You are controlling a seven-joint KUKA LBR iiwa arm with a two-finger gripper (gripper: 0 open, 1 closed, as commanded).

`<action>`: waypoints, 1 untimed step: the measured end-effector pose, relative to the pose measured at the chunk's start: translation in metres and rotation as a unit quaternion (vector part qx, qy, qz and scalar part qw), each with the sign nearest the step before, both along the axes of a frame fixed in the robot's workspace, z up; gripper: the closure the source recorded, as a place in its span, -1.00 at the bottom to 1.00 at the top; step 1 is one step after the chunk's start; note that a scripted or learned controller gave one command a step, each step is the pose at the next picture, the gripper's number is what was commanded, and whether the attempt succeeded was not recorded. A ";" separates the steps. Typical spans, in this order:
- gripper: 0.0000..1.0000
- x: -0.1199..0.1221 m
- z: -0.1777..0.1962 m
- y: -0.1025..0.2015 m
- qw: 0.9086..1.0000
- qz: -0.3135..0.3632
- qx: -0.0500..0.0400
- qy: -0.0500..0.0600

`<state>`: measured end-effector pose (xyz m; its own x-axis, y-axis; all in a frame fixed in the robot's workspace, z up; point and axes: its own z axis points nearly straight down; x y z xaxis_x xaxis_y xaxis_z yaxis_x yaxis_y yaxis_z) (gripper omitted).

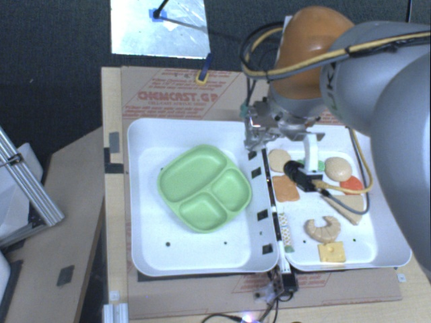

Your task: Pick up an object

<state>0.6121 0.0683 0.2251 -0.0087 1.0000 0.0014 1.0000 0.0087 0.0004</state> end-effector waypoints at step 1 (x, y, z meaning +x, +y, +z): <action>1.00 -0.023 0.007 0.021 1.000 0.000 0.000 0.001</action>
